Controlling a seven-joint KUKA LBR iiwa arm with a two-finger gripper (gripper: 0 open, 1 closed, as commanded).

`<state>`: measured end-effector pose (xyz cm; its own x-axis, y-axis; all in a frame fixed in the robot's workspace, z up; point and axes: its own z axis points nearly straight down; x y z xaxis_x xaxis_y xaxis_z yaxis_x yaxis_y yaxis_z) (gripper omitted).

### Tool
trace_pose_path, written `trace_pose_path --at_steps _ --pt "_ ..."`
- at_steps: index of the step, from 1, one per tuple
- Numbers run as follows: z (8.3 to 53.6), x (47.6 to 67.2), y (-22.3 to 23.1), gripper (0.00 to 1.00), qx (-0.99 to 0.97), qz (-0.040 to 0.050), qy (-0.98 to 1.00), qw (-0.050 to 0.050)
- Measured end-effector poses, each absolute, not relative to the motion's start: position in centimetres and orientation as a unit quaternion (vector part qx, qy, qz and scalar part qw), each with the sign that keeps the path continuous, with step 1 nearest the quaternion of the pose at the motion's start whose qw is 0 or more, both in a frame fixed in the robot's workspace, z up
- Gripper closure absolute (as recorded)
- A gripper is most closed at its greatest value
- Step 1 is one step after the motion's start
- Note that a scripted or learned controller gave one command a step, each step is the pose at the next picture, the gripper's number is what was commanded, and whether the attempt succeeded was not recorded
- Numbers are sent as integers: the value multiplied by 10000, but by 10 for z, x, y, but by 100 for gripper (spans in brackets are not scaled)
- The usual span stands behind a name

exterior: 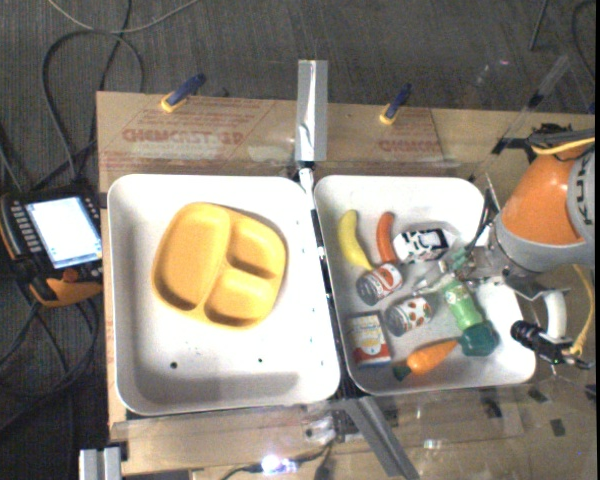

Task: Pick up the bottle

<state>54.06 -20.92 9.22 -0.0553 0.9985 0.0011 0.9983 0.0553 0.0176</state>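
- Bottle: green, clear-ish plastic with a darker green cap, lying on its side in the right bin, cap end toward the near right corner. Label not readable, too small.
- Gripper, mine: low over the right bin, just at the bottle's upper end, touching or nearly so. Open or closed, cannot tell, since the tip is lost in metal clutter and glare. No grip on the bottle that I can confirm.
- Arm, mine: orange band, reaching in from the right over the bin's right wall.
- Carrot: orange with a green end, lying just beside the bottle cap, near the front wall.
- Two cans: one red and white, one with red label art, both on their sides mid-bin, the second right next to the bottle. Printing is there but illegible.
- Small carton: red and yellow print, front left of the right bin, text unreadable.
- Banana and an orange-red sausage-shaped item: side by side at the back of the right bin.
- White-and-black item: behind the cans, markings blurred.
- Left bin: holds a yellow divided tray, three compartments.
- Cardboard sheet under the bins: faded red printed lettering, both halves, not legible.
- Two blue-and-yellow clamps on the sheet's far edge.
- Handheld pendant, far left on the floor: screen lit, contents unreadable.
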Motion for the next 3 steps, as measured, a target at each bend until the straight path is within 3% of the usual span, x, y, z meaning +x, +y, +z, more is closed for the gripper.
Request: trace_pose_path --at_steps 1,2,3 --pt "90 566 -199 0 6098 3 7925 62" --pt "102 569 -197 100 6096 41 7927 82" --pt "90 600 -172 100 7102 6 7040 35"
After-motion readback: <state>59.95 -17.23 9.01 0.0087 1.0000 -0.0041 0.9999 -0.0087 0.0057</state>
